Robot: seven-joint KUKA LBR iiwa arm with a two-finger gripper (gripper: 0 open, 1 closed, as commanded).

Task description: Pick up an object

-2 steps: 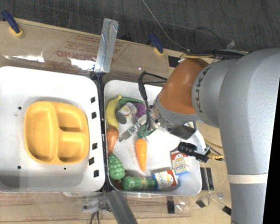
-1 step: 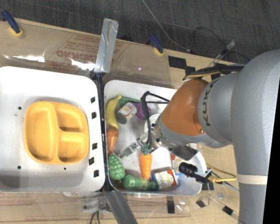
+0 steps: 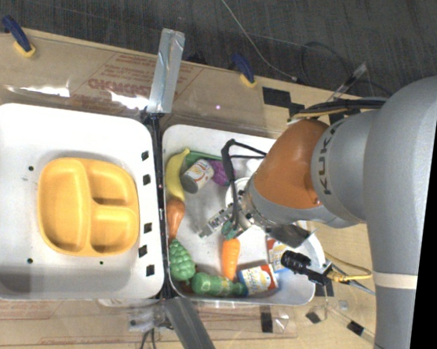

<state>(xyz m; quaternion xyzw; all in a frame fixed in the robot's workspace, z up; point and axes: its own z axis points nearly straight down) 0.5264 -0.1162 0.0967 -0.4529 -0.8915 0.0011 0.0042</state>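
Note:
The right bin (image 3: 207, 138) holds several toy foods. A yellow banana (image 3: 174, 174) lies along its left wall beside a small grey can (image 3: 197, 175) and a purple piece (image 3: 220, 172). An orange carrot (image 3: 229, 258) points toward the front wall. My gripper (image 3: 224, 222) is low in the middle of this bin, just above the carrot's green top and right of an orange-red piece (image 3: 174, 218). The grey arm and its orange band (image 3: 287, 166) hide the bin's right part. I see nothing clearly held.
A bumpy green toy (image 3: 181, 261), a green cucumber (image 3: 217, 286) and a labelled jar (image 3: 257, 279) lie along the right bin's front wall. The left bin (image 3: 2, 262) holds a yellow divided plate (image 3: 88, 205). Black cable (image 3: 234, 144) loops near the wrist.

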